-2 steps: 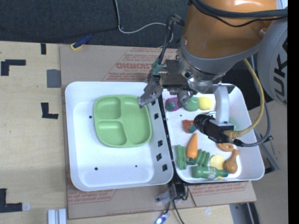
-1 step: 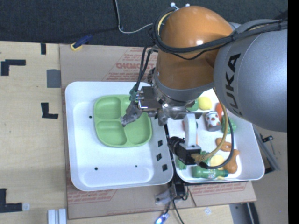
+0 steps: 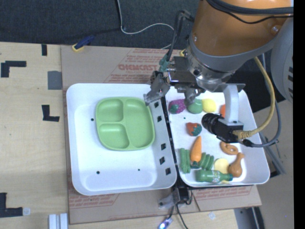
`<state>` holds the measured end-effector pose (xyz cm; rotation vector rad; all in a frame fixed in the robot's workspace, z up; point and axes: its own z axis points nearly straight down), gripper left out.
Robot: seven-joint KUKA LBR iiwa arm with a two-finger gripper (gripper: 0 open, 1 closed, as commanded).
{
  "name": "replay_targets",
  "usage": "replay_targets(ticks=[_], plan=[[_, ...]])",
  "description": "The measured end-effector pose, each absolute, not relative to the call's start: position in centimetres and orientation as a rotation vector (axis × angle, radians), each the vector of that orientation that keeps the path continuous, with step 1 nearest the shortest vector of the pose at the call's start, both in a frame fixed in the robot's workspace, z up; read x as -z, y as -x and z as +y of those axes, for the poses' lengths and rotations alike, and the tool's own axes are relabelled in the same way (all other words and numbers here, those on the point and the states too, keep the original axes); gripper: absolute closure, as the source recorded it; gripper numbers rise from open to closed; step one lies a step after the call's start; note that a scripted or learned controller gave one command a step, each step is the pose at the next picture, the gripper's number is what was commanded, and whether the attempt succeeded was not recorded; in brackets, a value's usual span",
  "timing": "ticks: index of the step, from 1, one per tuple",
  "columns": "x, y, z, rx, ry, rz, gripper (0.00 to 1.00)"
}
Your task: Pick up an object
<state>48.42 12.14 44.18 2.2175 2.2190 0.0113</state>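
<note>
Camera view, left to right: wooden table [image 3: 28, 142] with black tape marks, a cardboard sheet [image 3: 119, 66] under two white bins. Left bin [image 3: 81, 175] holds one green divided plate [image 3: 125, 123], lying flat near the bin's upper middle, three compartments.

Right bin [image 3: 255, 168] is packed with toy food. Near the divider: a purple piece [image 3: 177, 106] touching a green round piece [image 3: 194, 107], a small red and green piece [image 3: 193, 128] just below them. A yellow piece [image 3: 208, 105] sits to the right of the green one. An orange carrot [image 3: 196, 148] lies tilted mid-bin, beside a green pod [image 3: 184, 160] and green stalks [image 3: 207, 161]. Along the front edge: a green bottle-like piece [image 3: 210, 176], a pale yellow round piece [image 3: 221, 165], a brown drumstick [image 3: 235, 165], a brown pretzel-like piece [image 3: 229, 148].

Arm [image 3: 238, 27] comes in from the right, hanging over the right bin's far side. Tool [image 3: 190, 97] sits low, right over the purple and green pieces; cannot tell how far apart its tips are, nothing visibly held. A black cylinder [image 3: 217, 126] on a white bracket hangs off the wrist.
</note>
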Motion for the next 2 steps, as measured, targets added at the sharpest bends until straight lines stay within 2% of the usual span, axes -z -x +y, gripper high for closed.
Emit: replay_targets(ticks=[1, 2], plan=[[-41.6, -48.3, 16.4, 0.006, -2.217, 2.229, 0.0], [-42.7, -48.3, 16.2, 0.007, -2.218, 2.226, 1.0]])
